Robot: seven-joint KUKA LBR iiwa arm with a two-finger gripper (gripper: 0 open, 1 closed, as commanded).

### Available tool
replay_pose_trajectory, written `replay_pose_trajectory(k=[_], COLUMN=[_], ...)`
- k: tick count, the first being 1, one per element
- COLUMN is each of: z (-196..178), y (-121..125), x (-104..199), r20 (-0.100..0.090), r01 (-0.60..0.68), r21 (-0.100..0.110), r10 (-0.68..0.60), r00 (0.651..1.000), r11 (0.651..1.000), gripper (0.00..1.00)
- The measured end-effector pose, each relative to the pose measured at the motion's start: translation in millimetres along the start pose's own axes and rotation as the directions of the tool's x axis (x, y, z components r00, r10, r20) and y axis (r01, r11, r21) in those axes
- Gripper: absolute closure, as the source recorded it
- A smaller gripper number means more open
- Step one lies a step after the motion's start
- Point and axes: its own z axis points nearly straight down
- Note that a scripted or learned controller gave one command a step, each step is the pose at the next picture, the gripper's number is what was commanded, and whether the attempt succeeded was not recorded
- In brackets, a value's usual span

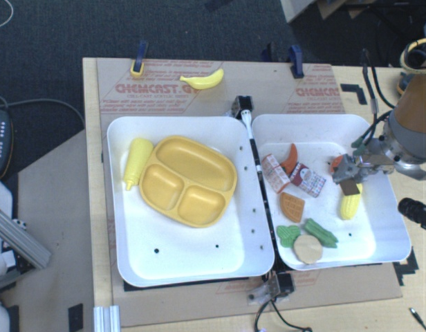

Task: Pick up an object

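Two white bins sit side by side. The left bin [130, 254] holds a yellow tray [189, 180] and a mustard bottle [135, 162]. The right bin [389, 244] holds small toy foods. The gripper [351, 175] hangs over a yellow corn [349, 205], just above it; whether it grips anything, I cannot tell.

In the left bin [130, 251] a divided tray [189, 180] lies with a bottle [136, 162] touching its left edge. The right bin [386, 244] holds a packet [274, 172], a carton [308, 180], a waffle [292, 206], a corn cob [349, 204] to their right, and a round biscuit [308, 249] nearest the front. A banana [203, 79] lies on the counter [102, 95] behind the left bin.
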Motion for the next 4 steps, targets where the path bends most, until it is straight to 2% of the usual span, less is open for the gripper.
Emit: replay_pose_trajectory(k=[1,2,3,4], z=[-12,-10,-2,-15], y=[2,-19,-13,-3], x=[50,105,86,98], r20=[0.001,0.0,0.002,0.003], r01=[0.001,0.0,-0.007,-0.003], r21=[-0.003,0.002,0.001,-0.005], r10=[-0.001,0.0,0.007,0.003], r00=[1.0,1.0,1.0,1.0], r11=[1.0,1.0,1.0,1.0], gripper=[1.0,1.0,1.0,1.0])
